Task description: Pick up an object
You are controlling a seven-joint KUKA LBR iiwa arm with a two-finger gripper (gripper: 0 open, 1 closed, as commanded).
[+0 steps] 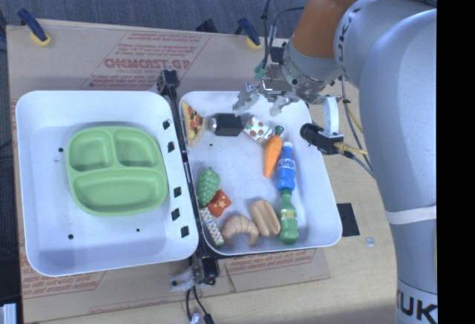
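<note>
My gripper (pixel 263 100) hangs over the back of the right bin (pixel 326 196), its fingers spread open with nothing between them. Just below it lie a black block (pixel 226 124) and a small patterned box (pixel 257 130). An orange carrot (pixel 272 156) and a blue bottle (pixel 286 168) lie toward the bin's right side. Along the back left wall rests a pizza slice (pixel 193 122). At the front sit a green bottle (pixel 288 220), a hot dog bun (pixel 264 217), a croissant (pixel 237 227), a red piece (pixel 220 202) and a green bumpy fruit (pixel 208 185).
The left bin (pixel 37 241) holds a green divided plate (pixel 117 169). The big grey arm (pixel 386 93) covers the right side of the bench. Black clips line the divider (pixel 177 167) between the bins. Blue clamps (pixel 33 26) hold the cardboard at the back.
</note>
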